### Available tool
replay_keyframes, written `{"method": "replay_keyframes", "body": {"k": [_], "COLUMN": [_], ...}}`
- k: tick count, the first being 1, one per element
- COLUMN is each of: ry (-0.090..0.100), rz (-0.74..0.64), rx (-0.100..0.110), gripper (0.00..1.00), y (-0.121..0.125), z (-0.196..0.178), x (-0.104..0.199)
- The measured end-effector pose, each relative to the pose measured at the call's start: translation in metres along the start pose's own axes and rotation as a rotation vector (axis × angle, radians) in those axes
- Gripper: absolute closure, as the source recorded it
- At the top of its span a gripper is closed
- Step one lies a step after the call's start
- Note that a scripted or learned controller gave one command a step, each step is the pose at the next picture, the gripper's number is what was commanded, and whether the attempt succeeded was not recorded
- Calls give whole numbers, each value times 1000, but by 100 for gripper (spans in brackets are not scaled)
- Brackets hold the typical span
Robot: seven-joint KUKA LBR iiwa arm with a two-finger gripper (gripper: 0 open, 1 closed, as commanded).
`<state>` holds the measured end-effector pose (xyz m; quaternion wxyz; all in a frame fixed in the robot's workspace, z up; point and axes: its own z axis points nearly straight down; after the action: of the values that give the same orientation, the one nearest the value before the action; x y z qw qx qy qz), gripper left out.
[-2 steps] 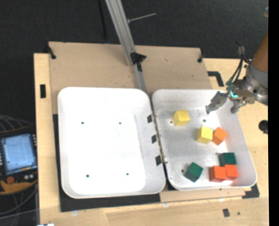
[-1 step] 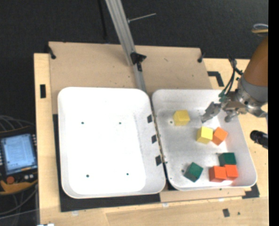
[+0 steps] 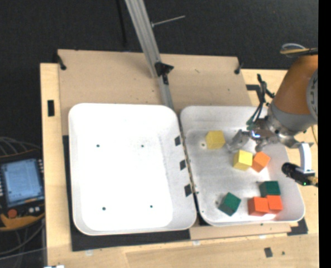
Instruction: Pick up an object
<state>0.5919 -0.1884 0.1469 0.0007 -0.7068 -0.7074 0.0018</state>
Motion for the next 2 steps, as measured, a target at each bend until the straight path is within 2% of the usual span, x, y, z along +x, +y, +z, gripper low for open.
{"method": "replay_keyframes", "body": {"k": [1, 2], "ry": [-2, -1], "rz": [3, 8], "rx": [-6, -11], "gripper": [0, 100], "y": [1, 2], "z": [50, 37], "x": [-1, -2]}}
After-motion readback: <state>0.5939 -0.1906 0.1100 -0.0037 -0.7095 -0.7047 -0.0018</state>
